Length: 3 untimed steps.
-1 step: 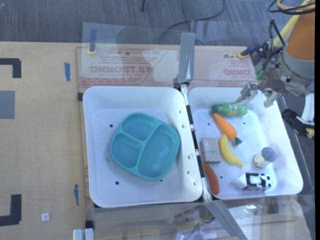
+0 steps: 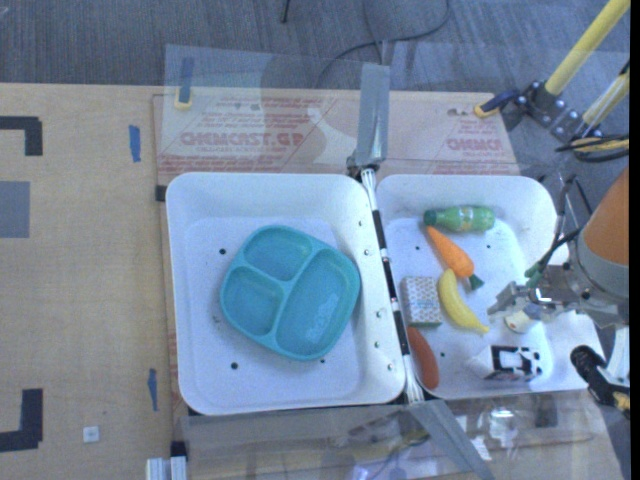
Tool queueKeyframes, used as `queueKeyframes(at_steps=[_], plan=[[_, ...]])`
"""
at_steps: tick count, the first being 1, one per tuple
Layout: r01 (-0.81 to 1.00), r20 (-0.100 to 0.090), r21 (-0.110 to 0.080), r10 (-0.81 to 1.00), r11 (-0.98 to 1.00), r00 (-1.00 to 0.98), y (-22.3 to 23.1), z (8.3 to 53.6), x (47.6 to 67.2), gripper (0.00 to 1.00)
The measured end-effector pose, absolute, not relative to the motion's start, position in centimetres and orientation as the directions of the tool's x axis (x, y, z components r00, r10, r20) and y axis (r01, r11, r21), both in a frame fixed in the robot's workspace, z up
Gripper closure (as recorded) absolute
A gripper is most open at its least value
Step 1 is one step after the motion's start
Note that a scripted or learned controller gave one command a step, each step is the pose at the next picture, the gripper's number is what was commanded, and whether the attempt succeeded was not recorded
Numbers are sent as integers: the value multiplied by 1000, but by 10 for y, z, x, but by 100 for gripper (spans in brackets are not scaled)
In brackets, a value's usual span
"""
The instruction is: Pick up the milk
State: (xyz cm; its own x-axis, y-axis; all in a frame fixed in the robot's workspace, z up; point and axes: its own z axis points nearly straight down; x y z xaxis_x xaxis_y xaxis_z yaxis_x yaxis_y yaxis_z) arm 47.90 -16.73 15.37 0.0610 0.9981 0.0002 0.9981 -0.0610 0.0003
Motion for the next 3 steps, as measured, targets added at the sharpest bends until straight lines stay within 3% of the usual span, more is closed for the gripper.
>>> queueKeyframes(at_steps=[1, 2, 3], plan=[[994, -24, 39, 995, 97, -96, -185, 126, 489, 0], [983, 6, 7, 983, 182, -182, -218, 90, 526, 0], [999, -1, 10, 999, 36, -36, -137, 89, 483, 0]])
